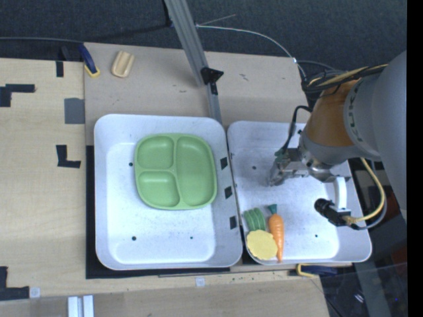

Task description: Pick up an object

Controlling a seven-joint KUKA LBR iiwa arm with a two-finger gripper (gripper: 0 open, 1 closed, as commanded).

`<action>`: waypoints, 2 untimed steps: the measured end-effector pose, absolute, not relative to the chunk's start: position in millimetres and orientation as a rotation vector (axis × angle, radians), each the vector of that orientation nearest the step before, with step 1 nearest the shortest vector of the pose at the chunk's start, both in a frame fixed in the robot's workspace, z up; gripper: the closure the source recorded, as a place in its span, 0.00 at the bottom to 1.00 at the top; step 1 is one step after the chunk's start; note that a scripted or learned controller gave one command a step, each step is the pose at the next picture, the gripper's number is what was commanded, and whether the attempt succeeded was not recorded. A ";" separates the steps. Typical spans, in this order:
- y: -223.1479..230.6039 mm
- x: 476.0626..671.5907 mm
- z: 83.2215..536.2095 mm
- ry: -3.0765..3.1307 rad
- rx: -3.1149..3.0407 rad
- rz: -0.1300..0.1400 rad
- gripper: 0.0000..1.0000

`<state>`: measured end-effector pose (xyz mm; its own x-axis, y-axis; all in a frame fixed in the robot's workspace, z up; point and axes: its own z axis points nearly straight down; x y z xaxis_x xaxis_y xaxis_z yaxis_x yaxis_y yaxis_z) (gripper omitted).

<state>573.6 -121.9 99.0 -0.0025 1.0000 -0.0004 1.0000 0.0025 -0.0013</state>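
In the right bin [251,137], an orange toy carrot [276,235] with a green top lies near the front edge, beside a yellow round piece [262,245] and a green ribbed piece [254,219]. My gripper [277,174] hangs over the middle of that bin, above and behind these toys, apart from them. Nothing shows between its fingers. A green divided plate [176,170] rests in the left bin [112,197].
A grey pole [188,32] slants down to the bench behind the bins. A tan block [122,64] and a blue-yellow item [88,59] lie at the back left of the bench. Cables [370,203] loop beside the arm on the right.
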 end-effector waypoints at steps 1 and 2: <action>-117.0 565.4 153.6 -2.224 -2.221 -0.003 1.00; -120.1 575.5 202.8 -2.226 -2.222 -0.003 1.00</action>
